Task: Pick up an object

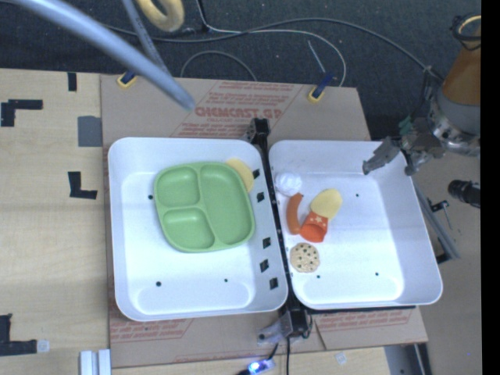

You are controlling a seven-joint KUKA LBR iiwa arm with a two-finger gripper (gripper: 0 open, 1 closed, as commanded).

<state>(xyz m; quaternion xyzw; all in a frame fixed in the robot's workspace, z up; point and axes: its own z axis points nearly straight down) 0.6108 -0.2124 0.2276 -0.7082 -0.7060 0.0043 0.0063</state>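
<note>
Red print on the cardboard sheet under the bins reads roughly "CHEMCAST GP", partly blocked by a grey pole; more red lettering along the sheet's front edge is too small to read. Left bin holds a green three-compartment tray, with a pale yellow piece at its upper right corner. Right bin holds the candidate objects, clustered at its left side: a white crumpled item, an orange-red sausage shape just below it, a yellow rounded piece touching a red block, and a round tan cookie with dark specks near the divider. Gripper hovers over the right bin's upper right rim, well apart from the cluster, nothing between the fingers; open or closed, cannot tell
</note>
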